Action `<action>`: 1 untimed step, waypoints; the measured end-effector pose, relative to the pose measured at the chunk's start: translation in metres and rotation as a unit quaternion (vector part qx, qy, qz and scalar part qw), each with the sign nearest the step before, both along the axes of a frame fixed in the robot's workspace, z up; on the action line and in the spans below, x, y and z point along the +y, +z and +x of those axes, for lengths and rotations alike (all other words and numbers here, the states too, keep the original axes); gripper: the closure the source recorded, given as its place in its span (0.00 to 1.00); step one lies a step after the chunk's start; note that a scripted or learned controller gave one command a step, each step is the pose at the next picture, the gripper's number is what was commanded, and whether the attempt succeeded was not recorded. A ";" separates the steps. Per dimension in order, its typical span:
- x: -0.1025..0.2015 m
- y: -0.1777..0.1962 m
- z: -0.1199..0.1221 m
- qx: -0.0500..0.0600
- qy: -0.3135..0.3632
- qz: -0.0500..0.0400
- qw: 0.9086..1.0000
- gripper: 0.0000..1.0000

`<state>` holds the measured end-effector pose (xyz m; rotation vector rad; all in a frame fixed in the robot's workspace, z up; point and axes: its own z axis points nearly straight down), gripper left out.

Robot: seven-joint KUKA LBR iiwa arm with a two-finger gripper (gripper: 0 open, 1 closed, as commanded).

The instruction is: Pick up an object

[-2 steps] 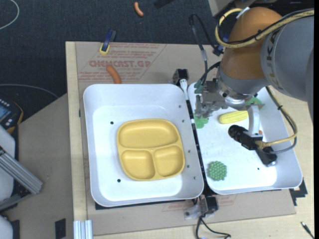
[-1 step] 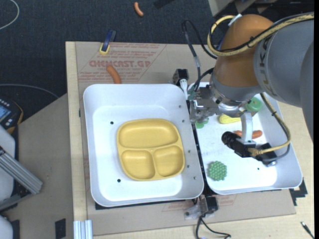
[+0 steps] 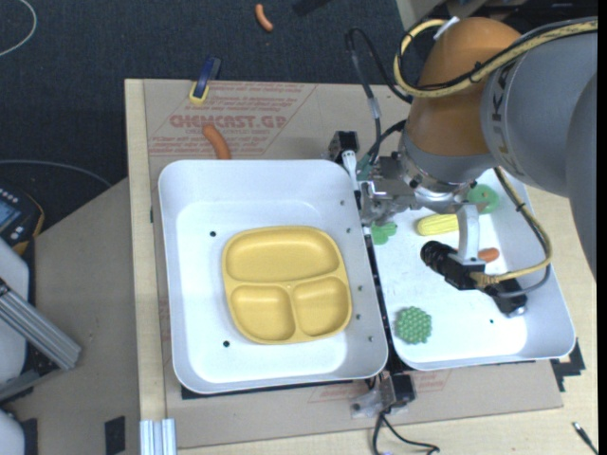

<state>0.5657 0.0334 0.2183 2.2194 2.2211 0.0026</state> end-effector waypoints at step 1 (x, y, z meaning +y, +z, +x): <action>0.002 0.016 -0.004 -0.001 0.000 0.000 1.000 1.00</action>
